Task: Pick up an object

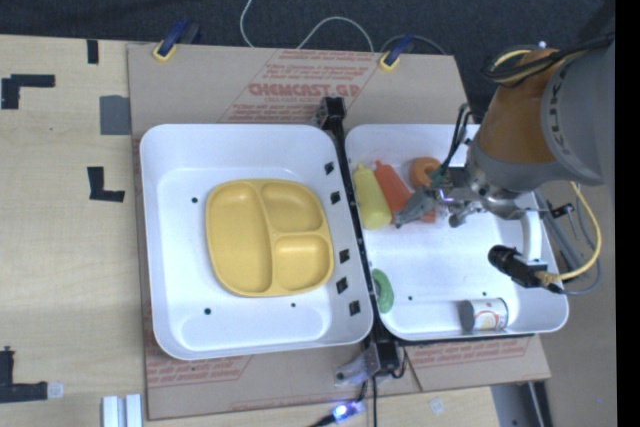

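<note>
The right bin [440, 267] holds a yellow bottle-shaped item [370, 199], an orange-red carrot-like piece [392, 181], an orange ball [424, 169], a small green item [382, 288] by the left wall and a white can [485, 316] lying on its side at the front. My gripper [418, 207] is low in this bin's back half, pointing left, just right of the yellow item and below the orange ball. An orange-red piece shows right at its tip, and the gripper body hides how they meet.
The left bin [160, 147] carries a yellow divided plate [268, 237]. A black divider [345, 215] runs between the bins. The grey arm with its orange band [515, 120] and loose cables [560, 265] hangs over the right bin's right side.
</note>
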You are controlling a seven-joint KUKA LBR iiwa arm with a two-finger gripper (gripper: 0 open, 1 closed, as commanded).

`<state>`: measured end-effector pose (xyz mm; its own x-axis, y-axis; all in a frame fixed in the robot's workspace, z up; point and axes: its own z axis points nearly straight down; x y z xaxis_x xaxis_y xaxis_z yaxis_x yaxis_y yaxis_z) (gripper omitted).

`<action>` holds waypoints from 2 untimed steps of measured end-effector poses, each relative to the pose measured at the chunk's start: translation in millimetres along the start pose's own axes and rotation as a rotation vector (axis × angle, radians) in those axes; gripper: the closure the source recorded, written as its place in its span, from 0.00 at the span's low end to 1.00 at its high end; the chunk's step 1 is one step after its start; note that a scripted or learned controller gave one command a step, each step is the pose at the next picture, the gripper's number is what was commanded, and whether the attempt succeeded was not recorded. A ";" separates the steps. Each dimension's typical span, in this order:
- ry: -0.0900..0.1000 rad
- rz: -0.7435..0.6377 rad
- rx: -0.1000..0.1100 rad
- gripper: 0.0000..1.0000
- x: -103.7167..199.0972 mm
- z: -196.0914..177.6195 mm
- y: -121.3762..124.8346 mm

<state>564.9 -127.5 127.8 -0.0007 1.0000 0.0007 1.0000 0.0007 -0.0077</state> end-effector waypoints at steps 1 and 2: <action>-0.002 -0.001 -0.007 0.00 0.3 45.2 0.2; -0.003 -0.001 -0.009 1.00 0.4 32.3 1.0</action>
<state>565.7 -127.1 95.5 -0.0017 1.0000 -0.0023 1.0000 0.0017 0.0013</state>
